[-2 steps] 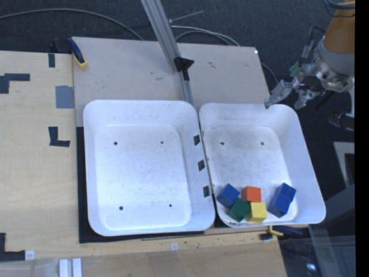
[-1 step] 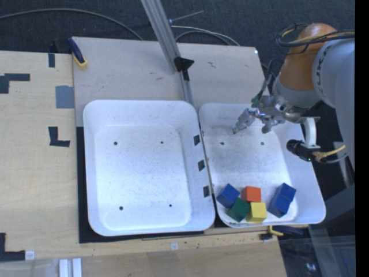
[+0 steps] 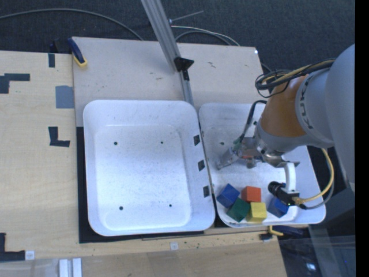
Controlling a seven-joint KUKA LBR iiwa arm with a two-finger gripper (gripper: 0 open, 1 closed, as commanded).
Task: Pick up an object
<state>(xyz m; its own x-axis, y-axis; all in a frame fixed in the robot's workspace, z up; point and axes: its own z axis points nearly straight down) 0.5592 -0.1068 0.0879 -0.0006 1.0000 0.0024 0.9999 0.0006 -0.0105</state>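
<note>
Several small blocks lie clustered at the near end of the right bin [image 3: 214,126]: a blue block [image 3: 229,194], an orange block [image 3: 251,194], a green block [image 3: 237,211], a yellow block [image 3: 257,211] and a second blue block [image 3: 278,206]. My gripper [image 3: 237,161] hangs low over the middle of the right bin, just beyond the cluster. Its two fingers stand apart with nothing between them, one finger [image 3: 225,161] pointing left toward the bin's divider. The grey arm with its orange band [image 3: 282,117] covers the bin's right side.
The left bin [image 3: 138,166] sits beside the right one, sharing a raised rim. A metal pole [image 3: 164,30] slants across the bench behind the bins. Black cables [image 3: 277,77] loop by the arm's wrist.
</note>
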